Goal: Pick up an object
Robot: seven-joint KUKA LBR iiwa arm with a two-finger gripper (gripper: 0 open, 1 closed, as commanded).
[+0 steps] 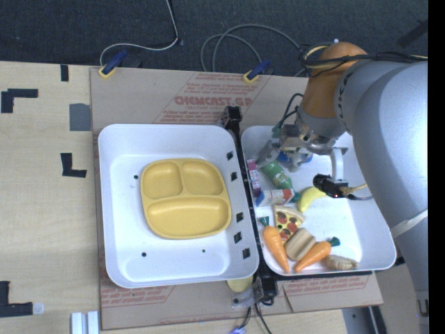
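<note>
The right bin (372, 239) holds a heap of toy food. A green bottle-like piece (278, 176) lies near its upper left, with a yellow banana (311, 198) to its right. Below them are a pizza slice (286, 220), a tan bun (299, 241) and two orange carrots (274, 248) (314, 254). A tan lump (341, 261) rests at the front edge. My gripper (290, 149) hangs low over the bin's far end, just above the green piece. The wrist and clutter hide what lies at its tips.
The left bin (118, 152) carries a yellow divided plate (185, 196). A black clip strip (240, 186) runs between the bins. A pink packet (254, 176) leans on the right bin's left wall. The big grey arm (389, 131) covers the right side.
</note>
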